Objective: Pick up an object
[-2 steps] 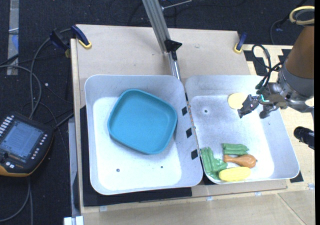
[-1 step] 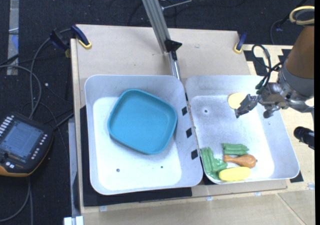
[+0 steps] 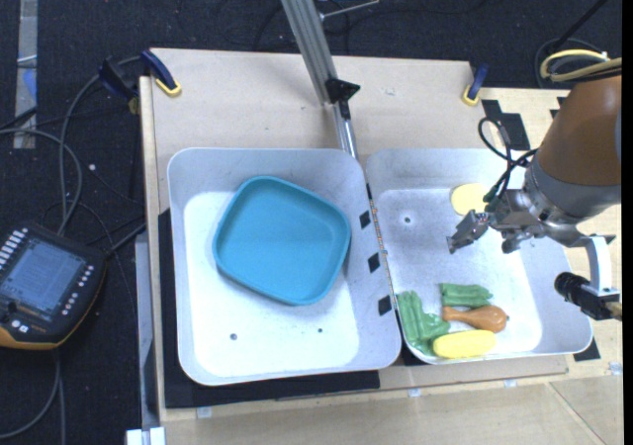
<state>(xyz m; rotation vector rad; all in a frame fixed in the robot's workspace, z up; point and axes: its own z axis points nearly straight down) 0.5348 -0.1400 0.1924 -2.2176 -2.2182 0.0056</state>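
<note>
My gripper (image 3: 485,233) hangs over the middle of the right bin (image 3: 415,198), its dark fingers spread apart with nothing between them. Just behind it, a pale yellow round object (image 3: 466,199) lies on the bin floor, partly hidden by the wrist. At the bin's front lie a green bean-like piece (image 3: 465,293), a brown drumstick-shaped toy (image 3: 477,314), a yellow oblong toy (image 3: 464,343) and a green leafy piece (image 3: 416,319). These sit well in front of the gripper.
A blue square plate (image 3: 283,239) fills the middle of the left bin (image 3: 198,334). A slanted metal pole (image 3: 312,28) rises from the back between the bins. A handheld pendant (image 3: 45,285) lies on the floor at the far left.
</note>
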